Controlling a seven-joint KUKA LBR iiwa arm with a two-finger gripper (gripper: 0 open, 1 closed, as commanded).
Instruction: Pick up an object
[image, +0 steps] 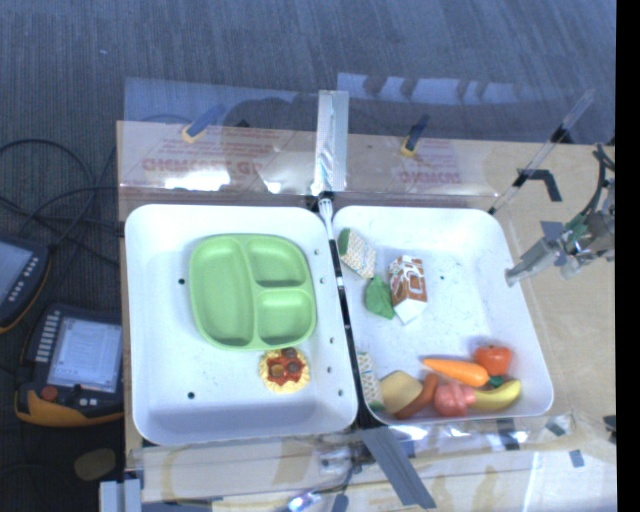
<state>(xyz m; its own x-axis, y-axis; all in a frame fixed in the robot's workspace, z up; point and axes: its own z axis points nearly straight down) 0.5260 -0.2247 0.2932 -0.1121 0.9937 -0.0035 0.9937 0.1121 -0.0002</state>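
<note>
Two white bins sit side by side on the table (570, 330). The left bin (160, 330) has a green plate (250, 290) with three parts in it. The plate lies flat in the middle, with no food on it. Just below the plate is a small toy pizza (284, 369) with red bits on top. It lies by itself, so it looks easy to grab.

The right bin (470, 240) has most of the toys. A small white and red box (407, 281) and a green leaf (379, 298) lie close together near the top left of that bin. Down in the low corner the toys are bunched up. An orange carrot (455, 371) lies over a pink thing (452, 399). A yellow banana (497, 395) is just beside them, and a red tomato (492, 358) sits by the carrot's tip. A brown bread piece (400, 388) leans at the left of the pile. They touch each other, so I think pulling one out could push the others.

The arm is at the right side, past the edge of the right bin. It is not over any toy. The pincer (570, 245) is a small grey shape there, above the table. It is too small and blurry, so I cannot tell how it is set. No toy is near it.

The job has not really started. I think the arm needs to swing left over a bin and go down.
</note>
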